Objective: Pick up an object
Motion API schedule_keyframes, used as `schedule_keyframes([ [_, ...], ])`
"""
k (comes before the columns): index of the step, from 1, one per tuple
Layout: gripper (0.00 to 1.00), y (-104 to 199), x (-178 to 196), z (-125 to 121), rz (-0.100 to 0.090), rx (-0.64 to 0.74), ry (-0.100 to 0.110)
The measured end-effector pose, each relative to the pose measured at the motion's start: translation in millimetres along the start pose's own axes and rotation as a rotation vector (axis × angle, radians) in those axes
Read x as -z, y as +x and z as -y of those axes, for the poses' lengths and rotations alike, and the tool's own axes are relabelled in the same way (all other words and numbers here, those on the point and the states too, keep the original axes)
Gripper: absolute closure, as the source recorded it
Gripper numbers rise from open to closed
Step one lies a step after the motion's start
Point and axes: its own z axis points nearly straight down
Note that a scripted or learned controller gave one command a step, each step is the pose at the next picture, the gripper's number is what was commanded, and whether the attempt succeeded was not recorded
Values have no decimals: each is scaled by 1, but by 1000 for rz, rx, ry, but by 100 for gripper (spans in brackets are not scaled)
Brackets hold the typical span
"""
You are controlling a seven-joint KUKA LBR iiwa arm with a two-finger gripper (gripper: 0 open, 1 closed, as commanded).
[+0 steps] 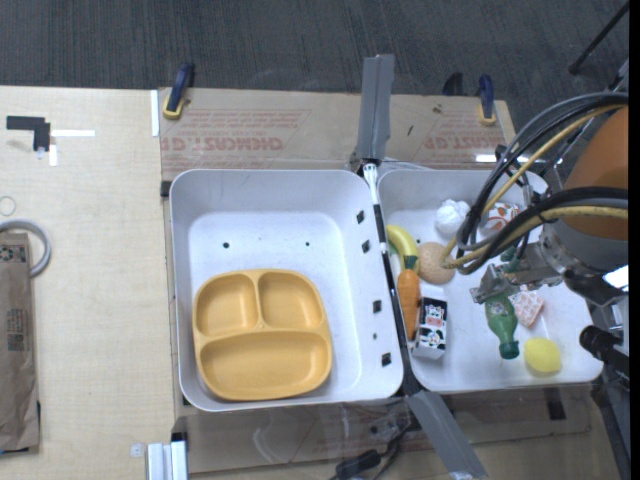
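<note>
The right bin holds several small items: a banana, a carrot, a tan round piece, a white lump, a black-and-white carton, a green bottle, a yellow lemon and a red-and-white packet. My gripper hangs low over the bin's right half, just above the top of the green bottle and next to the packet. Cables and the wrist hide much of what lies under it.
The left bin carries a yellow divided plate in its front half. A metal divider bar stands between the bins at the back. Cardboard lies behind both bins, and a brown bag sits on the bench at the far left.
</note>
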Motion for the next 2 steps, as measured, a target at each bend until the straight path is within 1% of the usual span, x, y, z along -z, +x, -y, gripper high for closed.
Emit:
schedule_keyframes([
  [1, 100, -24, -2, -41, 1, 130, 0],
  [2, 100, -12, -17, -86, 1, 64, -1],
])
